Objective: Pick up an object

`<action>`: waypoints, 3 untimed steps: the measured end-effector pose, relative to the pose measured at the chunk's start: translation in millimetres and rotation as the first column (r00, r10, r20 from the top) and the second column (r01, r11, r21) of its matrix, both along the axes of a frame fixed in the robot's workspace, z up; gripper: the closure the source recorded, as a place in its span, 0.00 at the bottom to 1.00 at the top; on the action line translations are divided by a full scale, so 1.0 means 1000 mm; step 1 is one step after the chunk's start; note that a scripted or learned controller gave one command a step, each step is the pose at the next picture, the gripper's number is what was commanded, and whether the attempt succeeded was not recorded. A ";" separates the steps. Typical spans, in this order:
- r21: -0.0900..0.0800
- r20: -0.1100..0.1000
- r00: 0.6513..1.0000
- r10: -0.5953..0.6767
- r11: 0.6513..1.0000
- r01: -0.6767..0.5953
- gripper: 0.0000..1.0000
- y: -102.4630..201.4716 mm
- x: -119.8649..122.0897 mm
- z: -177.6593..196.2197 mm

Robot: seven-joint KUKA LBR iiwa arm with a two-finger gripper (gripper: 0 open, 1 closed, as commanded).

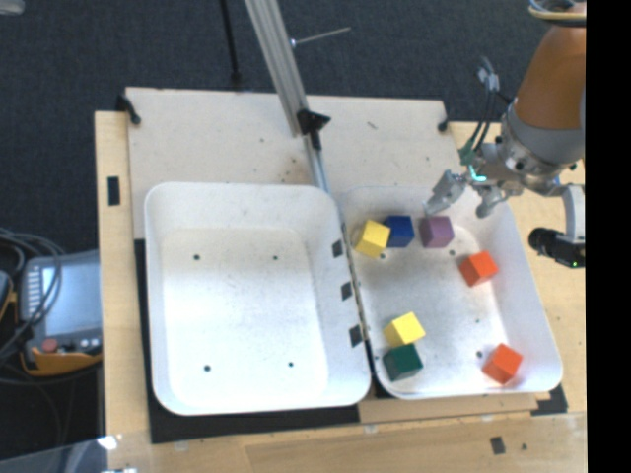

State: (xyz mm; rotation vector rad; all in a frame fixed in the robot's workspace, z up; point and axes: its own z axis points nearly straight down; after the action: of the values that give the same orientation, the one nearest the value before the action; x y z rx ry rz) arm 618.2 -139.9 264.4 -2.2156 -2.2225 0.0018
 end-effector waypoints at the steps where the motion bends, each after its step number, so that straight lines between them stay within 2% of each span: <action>1: -0.001 0.004 1.000 0.001 1.000 -0.001 0.00 0.000 0.001 0.002; 3: -0.005 -0.001 1.000 -0.007 1.000 0.007 0.00 -0.010 0.008 -0.116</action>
State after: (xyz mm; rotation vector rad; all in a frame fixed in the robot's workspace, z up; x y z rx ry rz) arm 625.9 -150.3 148.4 -2.2247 -2.2168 0.0087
